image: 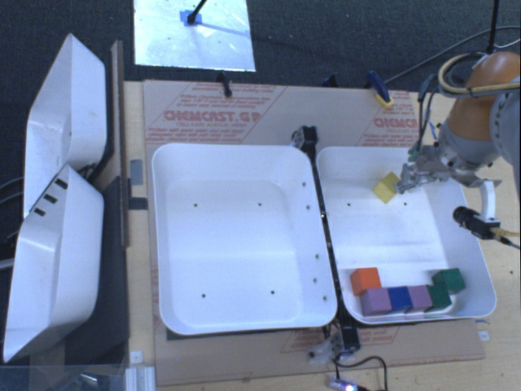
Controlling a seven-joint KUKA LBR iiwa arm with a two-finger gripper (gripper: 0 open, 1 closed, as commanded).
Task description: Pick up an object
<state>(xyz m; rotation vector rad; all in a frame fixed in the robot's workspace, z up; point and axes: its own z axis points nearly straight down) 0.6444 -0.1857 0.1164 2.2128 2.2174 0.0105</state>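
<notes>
The yellow block [386,188] sits tilted near the back of the right bin [407,235], and it looks lifted a little off the floor. My gripper [400,180] is touching its right side, but I cannot tell whether the block is really pinched or only beside me, so I judge the pick as in hand, not proven. What is left is a clear lift. The orange block [365,279], purple block [375,300], blue block [399,298] and green block [448,281] lie along the front wall. The left bin [236,243] lies alongside
</notes>
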